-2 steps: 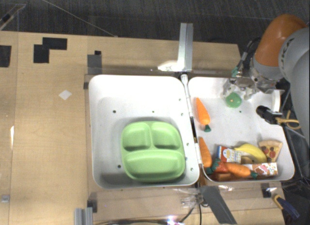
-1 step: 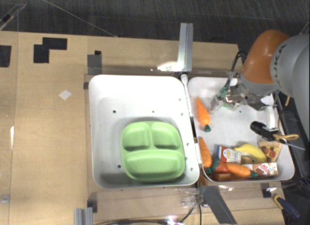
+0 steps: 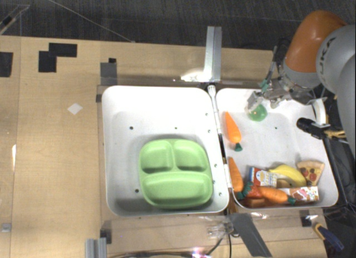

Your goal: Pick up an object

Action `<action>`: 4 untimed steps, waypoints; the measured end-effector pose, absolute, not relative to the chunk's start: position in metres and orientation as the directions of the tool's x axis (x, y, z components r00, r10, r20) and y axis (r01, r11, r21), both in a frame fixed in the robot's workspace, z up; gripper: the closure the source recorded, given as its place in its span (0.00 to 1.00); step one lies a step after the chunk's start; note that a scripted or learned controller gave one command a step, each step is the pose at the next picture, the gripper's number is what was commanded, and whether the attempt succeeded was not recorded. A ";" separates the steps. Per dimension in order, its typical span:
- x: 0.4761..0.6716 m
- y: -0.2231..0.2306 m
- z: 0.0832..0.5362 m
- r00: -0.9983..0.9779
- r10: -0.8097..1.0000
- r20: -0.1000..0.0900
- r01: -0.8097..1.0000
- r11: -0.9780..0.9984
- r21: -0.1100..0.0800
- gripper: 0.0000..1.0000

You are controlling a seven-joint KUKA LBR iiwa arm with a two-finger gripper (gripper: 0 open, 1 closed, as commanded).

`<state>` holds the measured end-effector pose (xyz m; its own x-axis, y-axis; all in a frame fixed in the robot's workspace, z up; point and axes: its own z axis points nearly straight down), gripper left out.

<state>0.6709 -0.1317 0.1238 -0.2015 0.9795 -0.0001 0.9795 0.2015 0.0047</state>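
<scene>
My gripper [image 3: 263,99] hangs over the far part of the right bin [image 3: 278,140], reaching in from the right. A small round green object [image 3: 257,112] sits right at its tip; whether it is held or just lies under the gripper is unclear. An orange carrot [image 3: 232,128] lies near the bin's left wall. A second carrot [image 3: 236,174] lies further forward along that wall. At the front of the bin are a juice box [image 3: 261,177], a banana [image 3: 289,172], a pizza slice [image 3: 310,170] and an orange toy [image 3: 272,194].
A green divided plate [image 3: 175,172] lies in the left bin [image 3: 128,118]. A metal post [image 3: 213,54] stands behind the ridge between the two bins. The arm's orange band [image 3: 311,37] and cables fill the far right.
</scene>
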 end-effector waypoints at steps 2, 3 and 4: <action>0.676 -0.146 0.099 -0.118 0.993 0.000 0.993 0.118 0.016 1.00; 0.671 -0.057 0.214 0.042 0.999 0.001 0.999 -0.042 0.004 1.00; 0.670 -0.058 0.213 0.042 0.999 0.001 0.999 -0.042 0.002 0.00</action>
